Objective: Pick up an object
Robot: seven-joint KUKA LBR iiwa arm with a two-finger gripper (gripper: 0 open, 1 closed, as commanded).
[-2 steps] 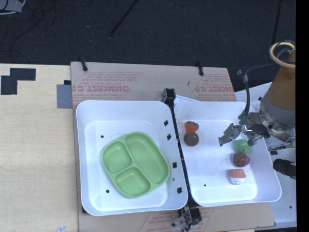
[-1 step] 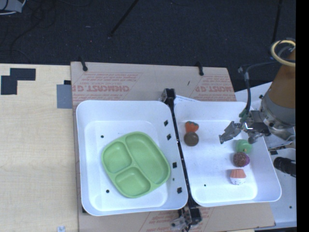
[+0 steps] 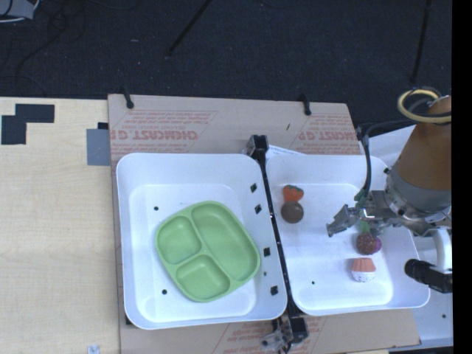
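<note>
The bench (image 3: 51, 220) is pale wood, with a sheet of printed cardboard (image 3: 221, 127) lying under two white bins. Taking the green plate (image 3: 207, 251) as the landmark: it is a three-part plate and lies flat in the left bin (image 3: 136, 198), near that bin's middle. The right bin (image 3: 317, 293) sits just beside the left one, on the far side of the dark divider to the plate's right.

The grey arm (image 3: 424, 168) with its orange band comes in from the right, well apart from the plate, and hangs over the right bin's right half. Its gripper (image 3: 352, 220) points toward the plate; whether its fingers are spread or closed I cannot tell, and nothing is seen between them.

Four small things lie in the right bin. A brown ball (image 3: 293, 212) is nearest the plate, with a red and green fruit (image 3: 293, 193) touching its far side. A dark purple berry (image 3: 368, 243) sits farther right, just under the gripper. A small pink and white cupcake (image 3: 362, 268) lies just in front of the berry.
</note>
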